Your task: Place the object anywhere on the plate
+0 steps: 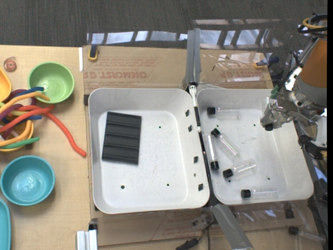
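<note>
Bkgd: dark grey carpet (130, 7) along top, up-left of gripper. Cardboard (135, 69) under bins, left of gripper. Light wood tabletop (62, 191) far left, w/ green bowl (51, 82) and teal bowl (27, 180). Lighting even, no hard shadows.

A black ribbed plate (122, 138) lies in the left bin (96, 155) (clear capped tubes (225, 144) apparently scatter the right bin (291, 191)).

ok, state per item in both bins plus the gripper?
black ridged plate: flat in the left bin, nothing on it
clear tubes with black caps: five, lying loose in the right bin
gripper: over the right bin's far right edge, no tube visibly held
</note>
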{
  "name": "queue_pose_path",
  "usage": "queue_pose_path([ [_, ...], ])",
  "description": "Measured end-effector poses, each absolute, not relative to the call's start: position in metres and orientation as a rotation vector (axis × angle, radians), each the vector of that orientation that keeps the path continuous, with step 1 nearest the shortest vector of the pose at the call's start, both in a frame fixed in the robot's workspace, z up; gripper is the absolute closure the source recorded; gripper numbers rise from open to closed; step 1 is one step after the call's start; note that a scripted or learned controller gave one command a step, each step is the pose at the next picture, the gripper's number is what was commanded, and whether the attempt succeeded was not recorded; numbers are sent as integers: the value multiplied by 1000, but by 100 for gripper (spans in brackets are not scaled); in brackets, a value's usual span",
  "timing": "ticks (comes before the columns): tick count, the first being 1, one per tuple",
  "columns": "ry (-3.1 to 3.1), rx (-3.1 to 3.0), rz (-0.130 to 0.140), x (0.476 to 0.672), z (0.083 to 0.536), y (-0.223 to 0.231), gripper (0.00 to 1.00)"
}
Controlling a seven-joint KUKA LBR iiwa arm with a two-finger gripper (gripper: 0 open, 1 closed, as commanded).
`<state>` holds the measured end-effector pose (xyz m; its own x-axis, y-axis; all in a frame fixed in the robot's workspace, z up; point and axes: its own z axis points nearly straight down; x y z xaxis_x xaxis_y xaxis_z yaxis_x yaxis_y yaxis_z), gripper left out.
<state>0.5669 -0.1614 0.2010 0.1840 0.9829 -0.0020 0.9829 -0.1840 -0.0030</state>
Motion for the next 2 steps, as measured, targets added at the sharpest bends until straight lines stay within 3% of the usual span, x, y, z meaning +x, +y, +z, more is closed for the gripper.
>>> queue_pose_path([
  [1, -1944, -2468, 5, 612, 158, -208, 100],
  [2, -1676, -2658, 4, 649, 195, -215, 100],
])
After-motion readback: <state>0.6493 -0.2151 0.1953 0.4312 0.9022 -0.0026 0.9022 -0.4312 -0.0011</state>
